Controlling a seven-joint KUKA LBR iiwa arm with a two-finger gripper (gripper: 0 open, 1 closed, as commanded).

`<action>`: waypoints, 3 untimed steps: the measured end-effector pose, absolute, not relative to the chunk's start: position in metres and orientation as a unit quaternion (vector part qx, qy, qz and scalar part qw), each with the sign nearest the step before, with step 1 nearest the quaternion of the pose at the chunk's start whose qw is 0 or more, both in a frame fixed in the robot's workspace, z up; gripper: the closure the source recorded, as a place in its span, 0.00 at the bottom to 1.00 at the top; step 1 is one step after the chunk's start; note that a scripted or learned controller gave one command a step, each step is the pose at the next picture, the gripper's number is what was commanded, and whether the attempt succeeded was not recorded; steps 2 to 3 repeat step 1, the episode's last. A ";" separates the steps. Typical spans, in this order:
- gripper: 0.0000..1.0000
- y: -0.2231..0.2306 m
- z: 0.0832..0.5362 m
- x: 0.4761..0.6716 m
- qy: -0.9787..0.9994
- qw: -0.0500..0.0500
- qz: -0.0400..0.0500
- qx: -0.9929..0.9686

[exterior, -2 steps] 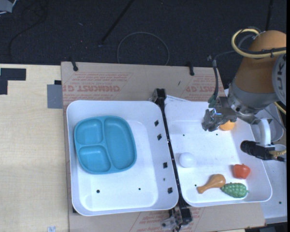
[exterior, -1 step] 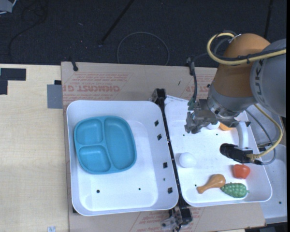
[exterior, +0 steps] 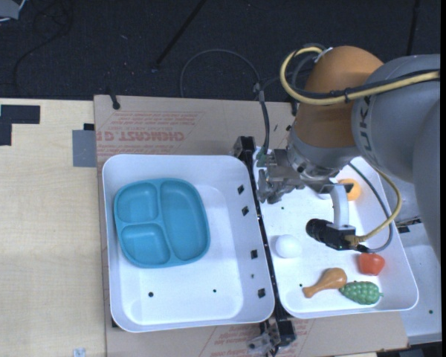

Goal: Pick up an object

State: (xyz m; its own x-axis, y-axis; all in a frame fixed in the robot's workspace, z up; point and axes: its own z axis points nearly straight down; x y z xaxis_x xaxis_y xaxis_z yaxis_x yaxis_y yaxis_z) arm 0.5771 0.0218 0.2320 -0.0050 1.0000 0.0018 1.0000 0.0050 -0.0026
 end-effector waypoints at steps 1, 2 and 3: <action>1.00 0.082 0.233 0.567 -0.709 0.002 0.001 -0.705; 1.00 0.082 0.233 0.567 -0.709 0.002 0.001 -0.705; 1.00 0.082 0.233 0.567 -0.709 0.002 0.001 -0.705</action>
